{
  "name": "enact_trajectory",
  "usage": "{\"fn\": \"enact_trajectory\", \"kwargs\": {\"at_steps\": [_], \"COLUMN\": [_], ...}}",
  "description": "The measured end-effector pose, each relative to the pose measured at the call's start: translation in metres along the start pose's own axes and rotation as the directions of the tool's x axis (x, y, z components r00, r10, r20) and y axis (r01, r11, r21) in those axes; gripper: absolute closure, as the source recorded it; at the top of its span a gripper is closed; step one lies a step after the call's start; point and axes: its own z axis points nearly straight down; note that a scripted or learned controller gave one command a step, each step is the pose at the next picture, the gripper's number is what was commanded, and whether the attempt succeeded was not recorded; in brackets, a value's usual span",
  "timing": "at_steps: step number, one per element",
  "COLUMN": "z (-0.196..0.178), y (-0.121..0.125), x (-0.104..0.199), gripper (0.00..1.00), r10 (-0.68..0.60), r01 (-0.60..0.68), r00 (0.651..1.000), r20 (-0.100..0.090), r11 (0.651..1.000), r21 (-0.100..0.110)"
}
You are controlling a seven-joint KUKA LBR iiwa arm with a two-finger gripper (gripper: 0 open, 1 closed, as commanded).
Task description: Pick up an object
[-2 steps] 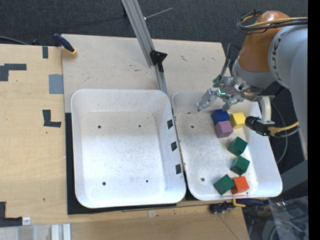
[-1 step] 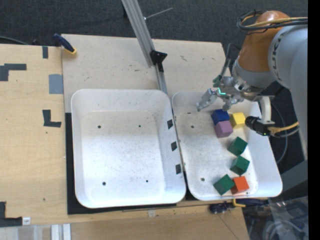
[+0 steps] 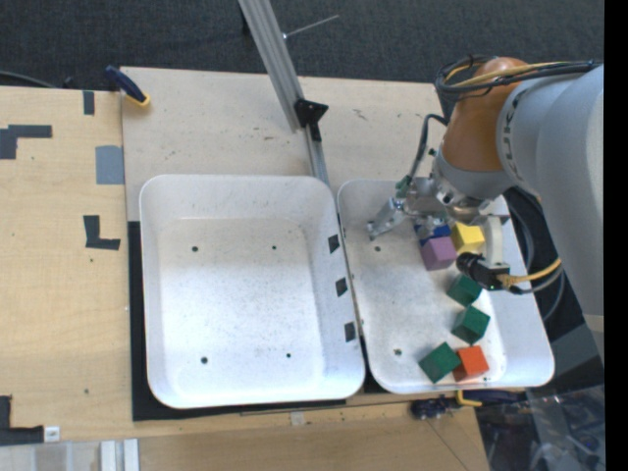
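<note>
Sitting at the lower right of the frame, in the right bin (image 3: 392,356), are a green block (image 3: 439,362) touching an orange block (image 3: 473,361), with two more green blocks (image 3: 469,307) above. Farther up, a purple block (image 3: 438,252) and a yellow block (image 3: 469,235) lie beside the gripper (image 3: 386,220), which hangs over the bin's upper part; whether its jaws are parted or closed I cannot tell.

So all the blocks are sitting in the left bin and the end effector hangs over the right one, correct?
Not quite. The camera view shows the blocks, such as the purple block, yellow block and orange block, lying in the right bin, not the left bin. The end effector does hang over the right bin.
</note>
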Motion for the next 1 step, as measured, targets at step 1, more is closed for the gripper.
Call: {"fn": "enact_trajectory", "kwargs": {"at_steps": [1], "z": [0.0453], "y": [-0.0013], "x": [0.0008], "gripper": [0.0], "r10": [0.001], "r01": [-0.001], "r00": [1.0], "r20": [0.001], "r11": [1.0], "r21": [-0.001]}}
